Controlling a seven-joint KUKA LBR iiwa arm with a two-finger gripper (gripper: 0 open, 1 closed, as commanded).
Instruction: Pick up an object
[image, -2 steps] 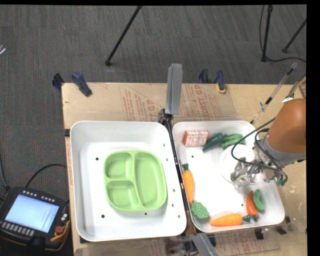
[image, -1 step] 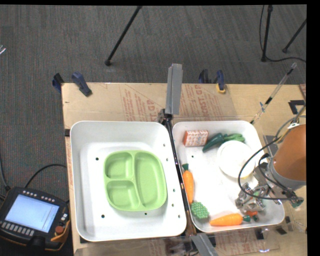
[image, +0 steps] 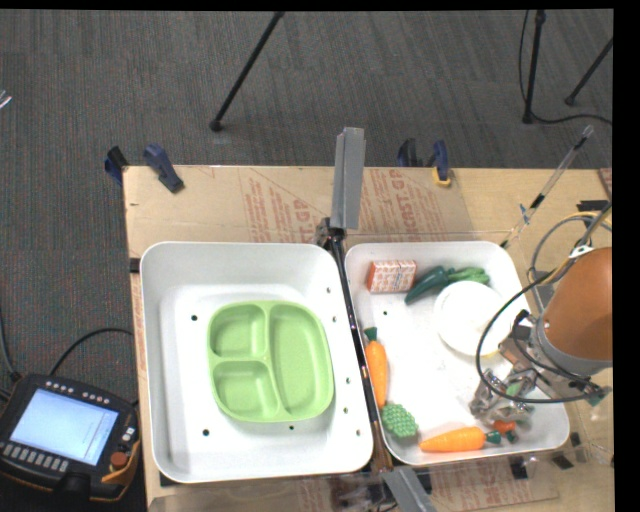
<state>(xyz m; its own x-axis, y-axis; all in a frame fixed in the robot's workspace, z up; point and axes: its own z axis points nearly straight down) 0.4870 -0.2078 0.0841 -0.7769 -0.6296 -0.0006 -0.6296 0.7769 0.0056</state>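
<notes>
Fingertips of the gripper (image: 503, 398) hang low over the right bin's (image: 430, 245) near right corner, at the end of the grey arm (image: 585, 310) with its orange band; cables loop around the wrist. Whether the pincer is spread or pressed together cannot be told, since the metal tips blur into the clutter beneath them.

Just below the gripper lies an orange carrot (image: 455, 439) with a green stub at its right end, stretched along the bin's near wall. A small reddish thing sits right at the tips, too small to name. Left of the carrot rests a knobbly green toy (image: 399, 420), and above that a second carrot (image: 376, 368) lies lengthwise against the bin's left wall.

Farther back sit a white plate (image: 468, 316), a dark green vegetable (image: 445, 279) and a small orange carton (image: 391, 275).

The left bin (image: 165, 300) holds a light green divided tray (image: 270, 361) with three compartments.
</notes>
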